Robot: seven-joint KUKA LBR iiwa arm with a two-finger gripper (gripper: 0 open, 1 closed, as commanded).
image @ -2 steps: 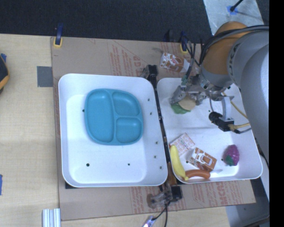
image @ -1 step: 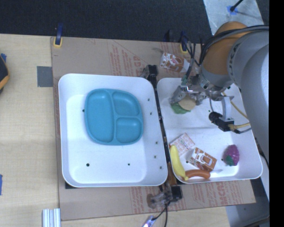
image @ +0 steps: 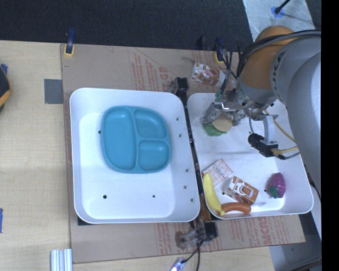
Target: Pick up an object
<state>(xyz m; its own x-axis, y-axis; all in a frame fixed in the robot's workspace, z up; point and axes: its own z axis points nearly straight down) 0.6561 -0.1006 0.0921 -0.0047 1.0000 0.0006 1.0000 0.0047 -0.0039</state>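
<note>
Where the right bin's (image: 288,208) far-left corner lies, a small tan and green toy burger (image: 219,126) sits directly under the gripper (image: 225,113); whether the fingers are open or clamped on it cannot be told. At five o'clock from the burger lie two snack packets (image: 230,180), with a yellow banana (image: 210,193) and a hot dog (image: 235,209) near the front rim. A purple fruit (image: 276,185) rests at four o'clock. At nine o'clock, the left bin (image: 90,202) holds a blue divided plate (image: 137,139).
</note>
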